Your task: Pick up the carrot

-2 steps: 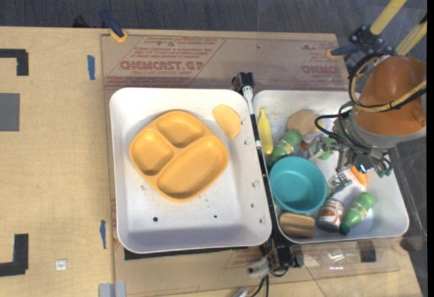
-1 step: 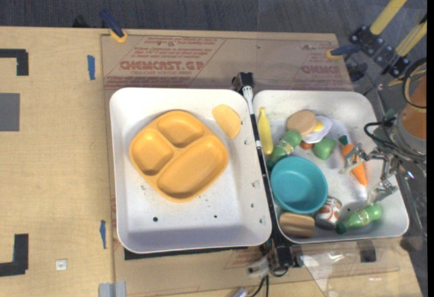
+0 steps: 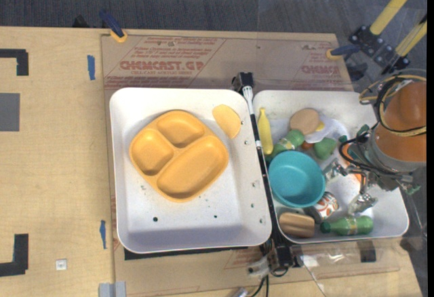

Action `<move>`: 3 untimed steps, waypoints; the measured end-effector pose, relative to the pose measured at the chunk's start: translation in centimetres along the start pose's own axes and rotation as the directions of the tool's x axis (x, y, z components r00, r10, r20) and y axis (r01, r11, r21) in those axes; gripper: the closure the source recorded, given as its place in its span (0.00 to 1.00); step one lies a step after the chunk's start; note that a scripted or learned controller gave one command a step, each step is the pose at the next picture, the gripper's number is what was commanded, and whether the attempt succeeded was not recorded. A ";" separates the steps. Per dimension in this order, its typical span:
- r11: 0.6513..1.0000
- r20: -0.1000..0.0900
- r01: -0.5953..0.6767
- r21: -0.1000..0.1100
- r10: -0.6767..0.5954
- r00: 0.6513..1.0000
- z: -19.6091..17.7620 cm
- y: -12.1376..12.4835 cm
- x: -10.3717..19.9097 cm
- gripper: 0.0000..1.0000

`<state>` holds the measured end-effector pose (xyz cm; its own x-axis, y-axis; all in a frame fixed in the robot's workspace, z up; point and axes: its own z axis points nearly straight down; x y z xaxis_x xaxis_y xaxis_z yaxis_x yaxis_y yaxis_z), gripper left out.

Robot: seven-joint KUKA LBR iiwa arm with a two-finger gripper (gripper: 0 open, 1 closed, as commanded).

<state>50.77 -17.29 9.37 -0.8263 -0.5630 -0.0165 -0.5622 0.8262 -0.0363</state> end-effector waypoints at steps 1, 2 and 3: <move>1.000 0.007 0.002 -0.006 -0.002 1.000 -1.0 0.3 -0.4 1.00; 0.905 0.006 0.425 -0.020 -0.424 0.905 0.0 5.5 -3.5 1.00; 0.906 0.005 0.423 -0.023 -0.423 0.906 0.1 5.5 -3.3 0.00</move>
